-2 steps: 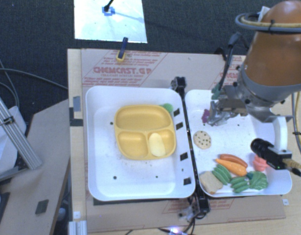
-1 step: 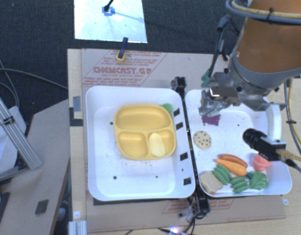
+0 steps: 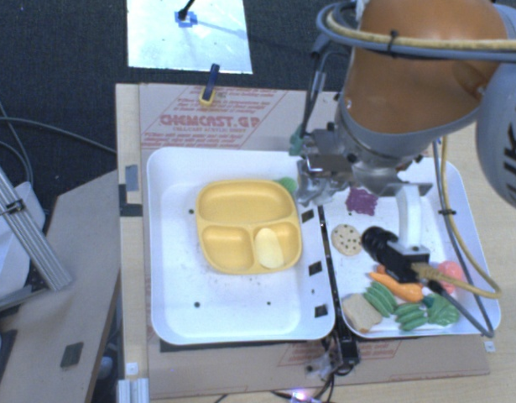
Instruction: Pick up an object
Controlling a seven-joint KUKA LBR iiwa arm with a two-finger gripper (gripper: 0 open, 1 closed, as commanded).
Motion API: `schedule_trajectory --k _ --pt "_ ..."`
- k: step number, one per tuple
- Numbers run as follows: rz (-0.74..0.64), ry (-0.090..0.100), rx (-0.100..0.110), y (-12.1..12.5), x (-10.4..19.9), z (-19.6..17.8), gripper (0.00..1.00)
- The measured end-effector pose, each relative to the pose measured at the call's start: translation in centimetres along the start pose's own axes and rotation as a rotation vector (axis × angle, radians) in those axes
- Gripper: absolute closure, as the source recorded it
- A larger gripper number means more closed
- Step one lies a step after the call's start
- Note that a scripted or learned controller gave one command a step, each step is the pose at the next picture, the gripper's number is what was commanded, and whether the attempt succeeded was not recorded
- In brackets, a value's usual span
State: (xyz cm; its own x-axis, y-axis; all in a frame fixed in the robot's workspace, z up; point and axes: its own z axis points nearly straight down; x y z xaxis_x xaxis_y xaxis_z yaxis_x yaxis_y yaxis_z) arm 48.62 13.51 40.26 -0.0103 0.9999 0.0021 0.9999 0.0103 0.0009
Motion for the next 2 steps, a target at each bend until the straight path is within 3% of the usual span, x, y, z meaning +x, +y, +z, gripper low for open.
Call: schedule_trajectory --k 1,2 --pt "0.012 -0.002 -0.015 8.2 -3.6 -8.9 1.0" --pt "0.017 -0.003 0.002 1.5 -11.4 -6.0 1.0"
